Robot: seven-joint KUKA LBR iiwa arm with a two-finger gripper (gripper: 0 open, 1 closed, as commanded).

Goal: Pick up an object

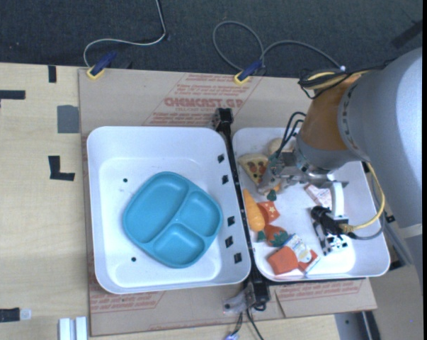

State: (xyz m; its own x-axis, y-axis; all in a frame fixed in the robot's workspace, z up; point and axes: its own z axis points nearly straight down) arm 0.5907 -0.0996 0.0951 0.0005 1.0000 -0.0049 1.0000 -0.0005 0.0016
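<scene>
1. Gripper (275, 183) hangs low in the right bin (365, 261), over its upper left part, beside the pizza slice toy (255, 168); whether it is spread or pinching anything, I cannot tell.
2. Nearest likely target: the orange carrot-like toy (253, 212), lying by the bin's left wall, just below the gripper.
3. Handling, as a guess: light, hard plastic, smooth and rounded, so apt to slip; best pinched across its narrow middle.
4. Its long axis runs roughly up and down the view, parallel to the divider; which end is the tip is unclear.
5. Blue divided plate (172, 219) sits in the left bin (103, 147).
</scene>
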